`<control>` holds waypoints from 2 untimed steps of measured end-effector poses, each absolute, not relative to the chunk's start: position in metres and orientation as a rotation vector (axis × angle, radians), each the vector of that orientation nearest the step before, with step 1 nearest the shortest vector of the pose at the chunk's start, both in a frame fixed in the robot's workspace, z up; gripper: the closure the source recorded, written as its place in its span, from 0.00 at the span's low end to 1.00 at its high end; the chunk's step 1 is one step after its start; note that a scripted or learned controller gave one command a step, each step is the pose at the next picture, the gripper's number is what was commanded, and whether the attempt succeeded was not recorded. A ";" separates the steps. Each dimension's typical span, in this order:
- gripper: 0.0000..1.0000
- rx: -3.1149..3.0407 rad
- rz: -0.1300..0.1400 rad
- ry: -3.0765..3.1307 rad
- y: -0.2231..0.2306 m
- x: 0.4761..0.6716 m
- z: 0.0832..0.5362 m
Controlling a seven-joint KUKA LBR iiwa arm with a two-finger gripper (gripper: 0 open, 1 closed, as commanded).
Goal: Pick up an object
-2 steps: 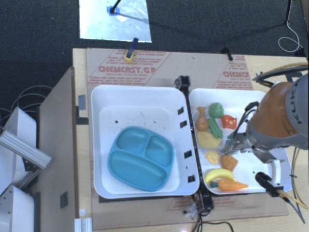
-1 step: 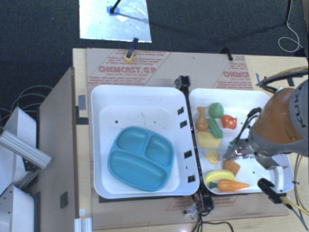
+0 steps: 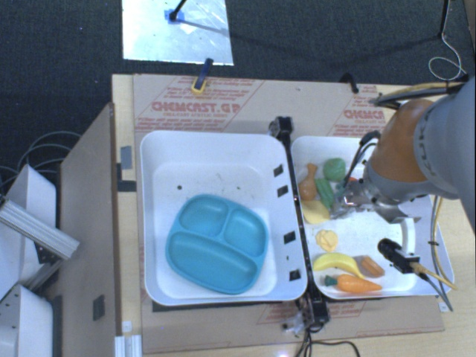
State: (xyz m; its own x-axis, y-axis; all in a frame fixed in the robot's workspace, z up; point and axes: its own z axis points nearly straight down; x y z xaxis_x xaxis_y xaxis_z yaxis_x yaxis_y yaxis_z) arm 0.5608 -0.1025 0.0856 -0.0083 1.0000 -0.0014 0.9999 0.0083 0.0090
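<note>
Arm: the grey arm [image 3: 439, 151] with its orange band is seen reaching in from the right, over the right bin.
Hand: the hand [image 3: 343, 199] is lowered into the right bin [image 3: 387, 233], at its left part; whether it is apart or together cannot be told, and nothing is seen clamped in it.
Green toys: a round green piece [image 3: 334, 169] and a long green piece [image 3: 325, 192] are placed just left of the hand, the long one apparently touching it.
Other toys near the hand: an orange-brown piece [image 3: 309, 184] and a pale yellow piece [image 3: 315, 213] are found by the bin's left wall.
Toys at the near edge: a small yellow piece [image 3: 326, 239], a banana [image 3: 336, 262], a brown piece [image 3: 369, 266] and a carrot [image 3: 355, 283] are set apart from the hand.
Left bin: a blue divided tray [image 3: 216, 242] is held in the left bin [image 3: 216, 155].
Counter: both bins are carried on the counter [image 3: 223, 99].
</note>
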 end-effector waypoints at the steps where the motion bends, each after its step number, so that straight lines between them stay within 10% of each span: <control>1: 0.00 2.217 0.003 2.216 -0.156 0.595 0.086; 2: 0.00 2.220 -0.021 2.240 -0.120 0.663 0.084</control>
